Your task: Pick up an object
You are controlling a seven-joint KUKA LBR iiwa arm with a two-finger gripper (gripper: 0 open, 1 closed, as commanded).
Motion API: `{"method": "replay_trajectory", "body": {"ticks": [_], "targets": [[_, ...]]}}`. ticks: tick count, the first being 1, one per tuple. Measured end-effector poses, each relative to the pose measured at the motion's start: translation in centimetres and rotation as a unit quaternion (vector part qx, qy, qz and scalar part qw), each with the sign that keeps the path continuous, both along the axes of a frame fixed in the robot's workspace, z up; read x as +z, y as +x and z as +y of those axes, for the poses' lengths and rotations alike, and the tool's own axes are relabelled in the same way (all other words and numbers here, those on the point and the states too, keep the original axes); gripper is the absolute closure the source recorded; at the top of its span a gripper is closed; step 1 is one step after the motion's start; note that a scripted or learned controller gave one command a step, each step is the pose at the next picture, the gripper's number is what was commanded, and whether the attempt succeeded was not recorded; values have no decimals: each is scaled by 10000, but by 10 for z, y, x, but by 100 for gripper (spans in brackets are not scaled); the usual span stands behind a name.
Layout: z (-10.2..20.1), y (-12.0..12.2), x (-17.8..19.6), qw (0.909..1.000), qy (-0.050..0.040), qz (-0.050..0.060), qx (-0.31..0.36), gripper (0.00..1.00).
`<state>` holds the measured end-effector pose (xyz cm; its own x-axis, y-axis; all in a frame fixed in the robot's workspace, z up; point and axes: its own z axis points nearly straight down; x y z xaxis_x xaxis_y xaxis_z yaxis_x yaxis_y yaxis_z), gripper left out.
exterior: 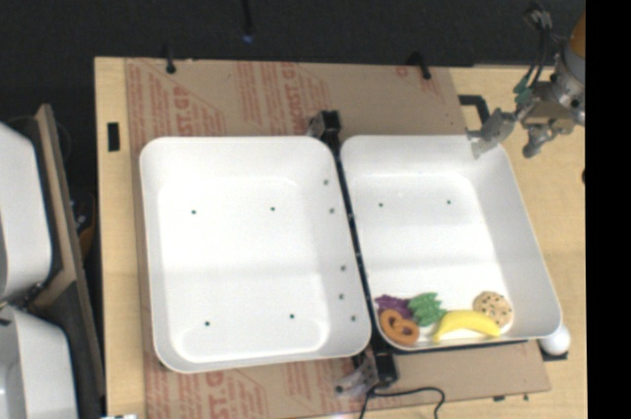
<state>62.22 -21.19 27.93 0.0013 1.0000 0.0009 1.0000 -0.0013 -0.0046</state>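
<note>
The claw [511, 138] is at the upper right of the camera view, above the far right corner of the right bin [513, 210], and its two fingers stand apart, so it is open and nothing is between them. One finger [485, 140] is over the corner rim of this bin, the other finger [537, 139] is outside of it, over the counter [552, 200]. The objects lie all together at the near edge of the right bin, well apart from the claw. From left to right there is a brown and orange round piece [399, 328] with a purple grape bunch [391, 306] just behind it, a green leafy piece [428, 308], a yellow banana [465, 325] and a cookie with dark dots [493, 309]. The banana lies flat and touches the near wall of the bin. The left bin [242, 249] stands just beside the right one, on a sheet of cardboard [246, 102] with red print.
</note>
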Motion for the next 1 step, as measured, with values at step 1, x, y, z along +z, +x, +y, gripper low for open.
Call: {"method": "replay_trajectory", "body": {"ticks": [1], "targets": [[0,1,3,10000,-6,-27,4,0]]}}
